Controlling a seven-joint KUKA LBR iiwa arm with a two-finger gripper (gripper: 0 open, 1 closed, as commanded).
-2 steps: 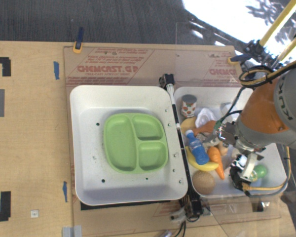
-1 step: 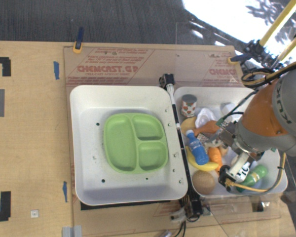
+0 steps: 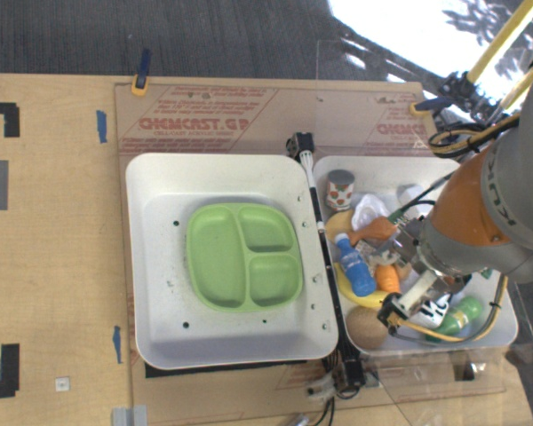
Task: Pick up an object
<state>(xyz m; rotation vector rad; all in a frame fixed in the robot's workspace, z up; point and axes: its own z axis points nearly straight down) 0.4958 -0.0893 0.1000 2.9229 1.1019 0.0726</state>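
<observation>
My gripper (image 3: 393, 248) is low inside the right bin (image 3: 506, 327), over a crowded pile. Just left of it lies a blue bottle (image 3: 355, 270) across a yellow banana (image 3: 362, 296). A small orange object (image 3: 387, 280) sits right under the gripper, and a brownish-orange piece (image 3: 374, 231) lies against its upper left side. The arm's orange band (image 3: 471, 211) covers the bin's right half. Whether anything is held is hidden by the gripper body.
The right bin also holds a small can (image 3: 340, 187), a white crumpled item (image 3: 370, 209), a brown round object (image 3: 366, 327) and a green object (image 3: 467, 312). In the left bin (image 3: 151, 238) lies a green divided plate (image 3: 244, 256).
</observation>
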